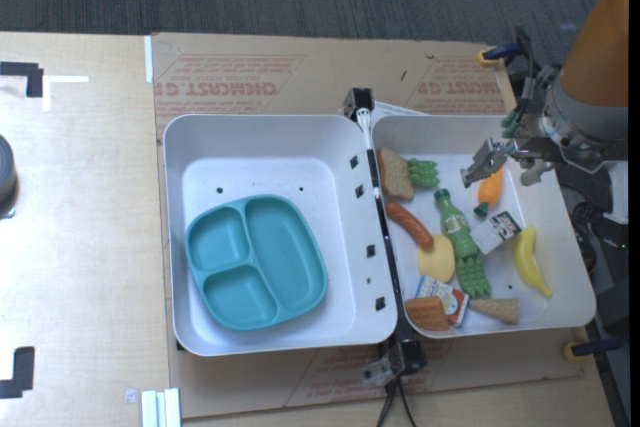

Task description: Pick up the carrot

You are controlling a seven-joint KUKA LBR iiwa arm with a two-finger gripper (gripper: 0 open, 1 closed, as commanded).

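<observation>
Camera view: metal jaws (487,167) hang over the smooth orange carrot (490,187); grip impossible to tell; glossy white bin (560,225), pale wooden table (80,245).

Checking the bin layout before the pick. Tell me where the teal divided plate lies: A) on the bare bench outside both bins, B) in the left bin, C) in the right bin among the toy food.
B: the teal divided plate lies flat on the floor of the left bin, apart from the toy food in the right bin.
</observation>
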